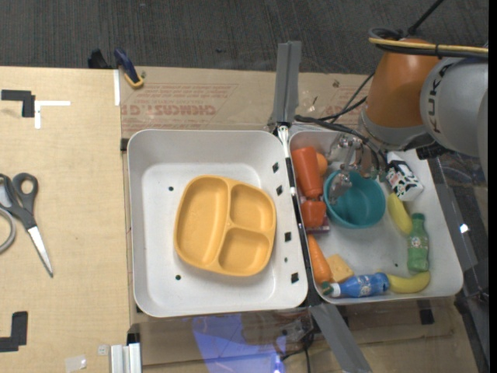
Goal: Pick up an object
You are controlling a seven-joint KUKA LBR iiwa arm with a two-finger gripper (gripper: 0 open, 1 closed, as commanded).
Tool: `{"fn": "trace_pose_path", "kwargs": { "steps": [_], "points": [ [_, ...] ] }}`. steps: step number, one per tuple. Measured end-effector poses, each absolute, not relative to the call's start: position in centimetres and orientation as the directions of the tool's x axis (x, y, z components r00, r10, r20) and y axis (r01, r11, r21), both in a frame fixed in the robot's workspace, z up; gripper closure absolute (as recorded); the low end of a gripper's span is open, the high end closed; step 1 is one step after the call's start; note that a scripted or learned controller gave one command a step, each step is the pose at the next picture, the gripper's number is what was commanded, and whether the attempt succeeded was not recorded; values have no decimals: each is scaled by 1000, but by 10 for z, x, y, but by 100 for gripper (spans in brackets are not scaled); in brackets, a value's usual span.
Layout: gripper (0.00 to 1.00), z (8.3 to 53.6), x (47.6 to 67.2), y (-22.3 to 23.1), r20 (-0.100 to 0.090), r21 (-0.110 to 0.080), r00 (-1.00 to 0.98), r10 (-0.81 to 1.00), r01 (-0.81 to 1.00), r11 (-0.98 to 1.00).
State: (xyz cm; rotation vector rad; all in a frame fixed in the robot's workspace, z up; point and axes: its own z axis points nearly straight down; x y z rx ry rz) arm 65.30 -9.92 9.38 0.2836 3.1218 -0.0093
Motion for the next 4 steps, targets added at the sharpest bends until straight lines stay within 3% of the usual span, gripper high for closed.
{"fn": "trace_pose_path", "kwargs": {
  "steps": [1, 2, 3, 4],
  "points": [
    [0, 93, 603, -139, -4, -1, -989, -149, -149, 989],
    [0, 93, 558, -191, -4, -1, -976, -219, -219, 976],
    [100, 104, 561, -188, -12, 1, -975, -220, -220, 976],
    [100, 298, 633, -182, -5, 0, -999, -41, -41, 999]
  ]
}}
